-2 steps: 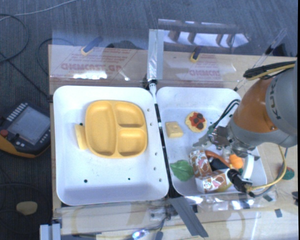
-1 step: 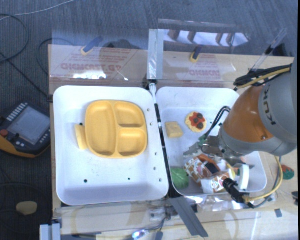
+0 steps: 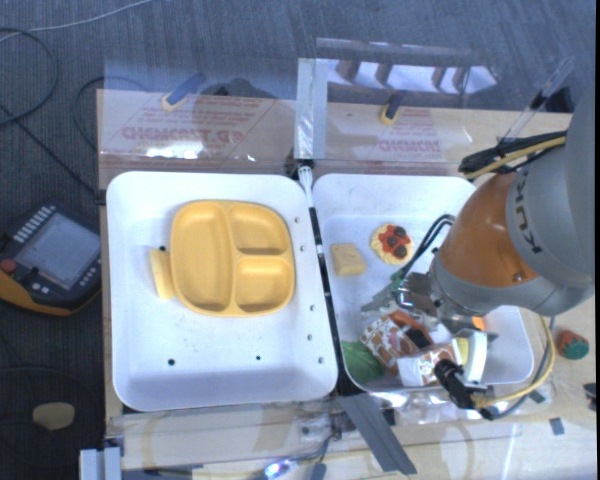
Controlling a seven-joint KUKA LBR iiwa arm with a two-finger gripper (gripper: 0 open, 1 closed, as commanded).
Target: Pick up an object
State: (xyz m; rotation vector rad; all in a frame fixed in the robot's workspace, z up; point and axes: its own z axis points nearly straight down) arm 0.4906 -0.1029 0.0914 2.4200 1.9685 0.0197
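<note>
We see the grey arm with its orange band [image 3: 492,230] reaching from the right over the right-hand shallow white bin [image 3: 355,200], its tool [image 3: 420,313] low over a heap of small things in the bin's near half. We cannot tell how far the tool is open, nor whether it has hold of anything: the wrist and its cables cover the tips and nothing is plainly between them. The nearest candidates lie directly under and just towards the near rim from the tool: a brown-and-white crinkled snack packet [image 3: 392,340], a green leafy toy piece [image 3: 358,356] beside it at the bin's near-left corner, and a white box-like item with dark markings [image 3: 420,369]. Farther back, apart from the heap, sit a pale yellow block [image 3: 349,259] and a small round toy pizza with red and dark toppings [image 3: 391,242]. In our judgement the coming move turns on the packet: it lies almost straight below the tool, its long axis seemingly running left to right across the bin, so a short descent would meet it. The left bin [image 3: 130,268] carries a yellow divided plastic plate [image 3: 230,256]. As for writing, mirrored red lettering shows on the clear sheets [image 3: 195,133] behind the bins and part of a dark logo on the orange band, but we cannot read either with confidence.
</note>
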